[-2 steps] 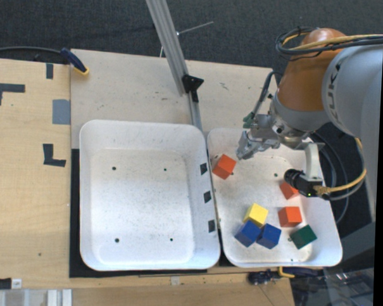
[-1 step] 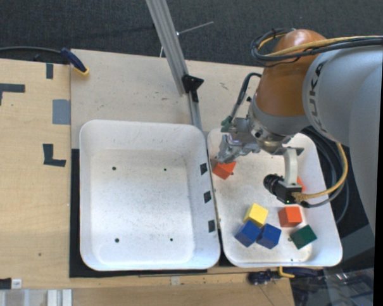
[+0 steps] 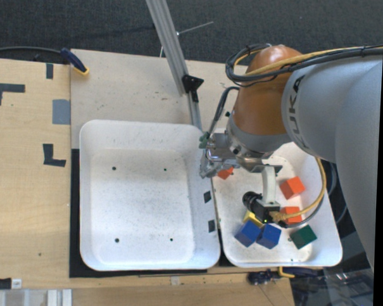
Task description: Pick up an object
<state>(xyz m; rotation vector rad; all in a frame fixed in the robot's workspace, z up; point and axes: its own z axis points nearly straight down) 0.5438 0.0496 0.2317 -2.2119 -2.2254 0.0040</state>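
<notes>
currently the gripper hangs over the right bin near its left wall, with a small orange block at its fingertips; whether the fingers clamp it cannot be determined. two blue blocks, a green block and orange blocks lie nearby.

Even, bright overhead light is falling across the surface, leaving only soft shadows under the arm. The left bin is showing mild glare, and the arm's near parts are looking slightly blurred.
</notes>
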